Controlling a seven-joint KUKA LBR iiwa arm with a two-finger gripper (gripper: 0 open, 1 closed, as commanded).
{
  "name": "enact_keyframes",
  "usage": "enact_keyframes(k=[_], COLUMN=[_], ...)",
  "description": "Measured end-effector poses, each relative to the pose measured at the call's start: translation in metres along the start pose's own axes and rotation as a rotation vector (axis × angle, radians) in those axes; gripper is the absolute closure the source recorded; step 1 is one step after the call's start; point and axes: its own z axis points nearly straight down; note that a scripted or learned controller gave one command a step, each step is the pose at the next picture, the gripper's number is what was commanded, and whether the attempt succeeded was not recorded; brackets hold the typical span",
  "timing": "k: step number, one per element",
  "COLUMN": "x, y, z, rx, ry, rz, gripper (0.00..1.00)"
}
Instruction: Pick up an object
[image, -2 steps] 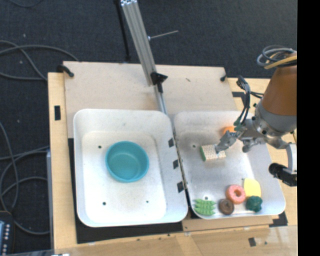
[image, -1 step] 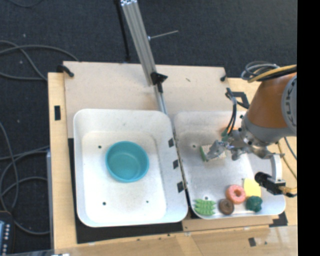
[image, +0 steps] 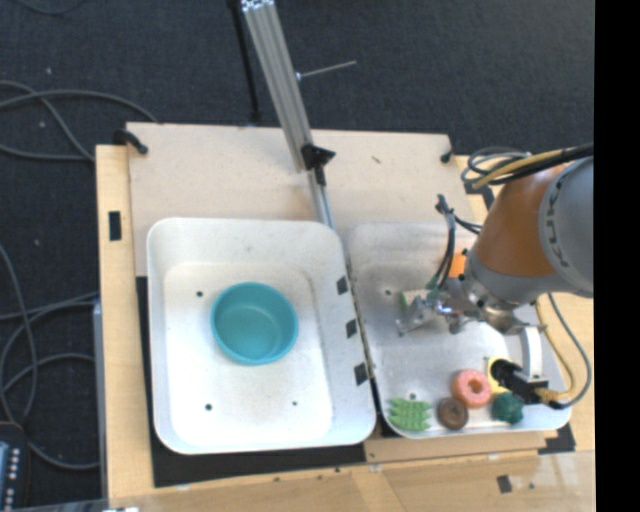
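My gripper (image: 408, 313) hangs low over the middle of the right bin (image: 390, 250), reaching in from the right on the grey and orange arm. Along that bin's front edge lie a green ridged piece (image: 408, 412), a brown ring (image: 453, 413), a pink ring (image: 472, 387) and a dark green lump (image: 507, 408). All of these sit well in front of the gripper and apart from it. A small orange thing (image: 457, 266) peeks out beside the arm, mostly hidden. Nothing is visibly held.
A teal bowl (image: 254, 321) stands upright in the middle of the left bin (image: 180, 250). A slanted metal pole (image: 290, 100) comes down to the bench behind the gap between the bins. Loose cables trail off the bench at right.
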Motion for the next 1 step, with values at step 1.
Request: enact_keyframes(k=[1], x=[0.0], y=[0.0019], z=[-0.0135], rx=[-0.007], ry=[0.003], rz=[0.004], gripper=[1.0])
